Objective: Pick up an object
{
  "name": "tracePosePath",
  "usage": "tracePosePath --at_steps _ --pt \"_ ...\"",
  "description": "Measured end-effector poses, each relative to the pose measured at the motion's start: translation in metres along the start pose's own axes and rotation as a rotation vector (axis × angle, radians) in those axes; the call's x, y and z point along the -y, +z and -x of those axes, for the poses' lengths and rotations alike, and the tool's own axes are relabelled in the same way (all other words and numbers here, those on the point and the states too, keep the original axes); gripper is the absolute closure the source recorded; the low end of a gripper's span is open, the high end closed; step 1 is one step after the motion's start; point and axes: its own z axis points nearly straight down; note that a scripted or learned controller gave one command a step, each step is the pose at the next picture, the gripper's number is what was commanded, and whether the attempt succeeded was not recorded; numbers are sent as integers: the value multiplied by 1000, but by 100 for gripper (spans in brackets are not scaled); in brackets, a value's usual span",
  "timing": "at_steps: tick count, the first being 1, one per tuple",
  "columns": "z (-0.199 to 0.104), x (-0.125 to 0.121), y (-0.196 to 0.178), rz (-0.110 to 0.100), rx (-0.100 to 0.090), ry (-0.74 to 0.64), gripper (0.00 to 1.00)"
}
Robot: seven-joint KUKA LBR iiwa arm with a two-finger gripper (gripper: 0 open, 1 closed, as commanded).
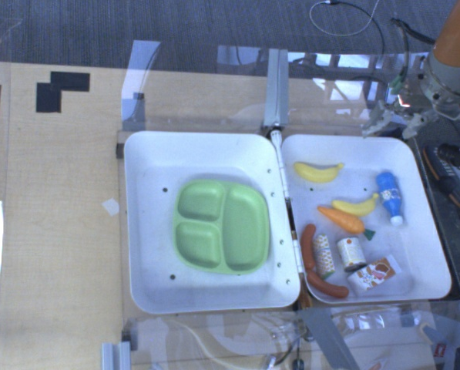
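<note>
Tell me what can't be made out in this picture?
- Gripper, camera view: blurred among cables and glare, fingers unreadable.
- Arm: cut off by the top right corner.
- Small can and carton: labels too small to read.
- Lower sausage: partly behind the bin rim.

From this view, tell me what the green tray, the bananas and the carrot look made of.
Green tray: moulded plastic, matte, with soft rounded dividers. Bananas: likely toy plastic, flat uniform yellow. Carrot: probably plastic too, smooth even orange; too small to be sure.
</note>
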Motion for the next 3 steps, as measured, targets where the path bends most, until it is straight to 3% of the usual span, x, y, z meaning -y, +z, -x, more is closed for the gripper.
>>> tracePosePath --at_steps 1,2,3 --pt "24 -3 -62 3 2 -79 0" --pt "31 -4 -60 3 2 -10 0" --pt "39 -3 53 -1 1 49 0"
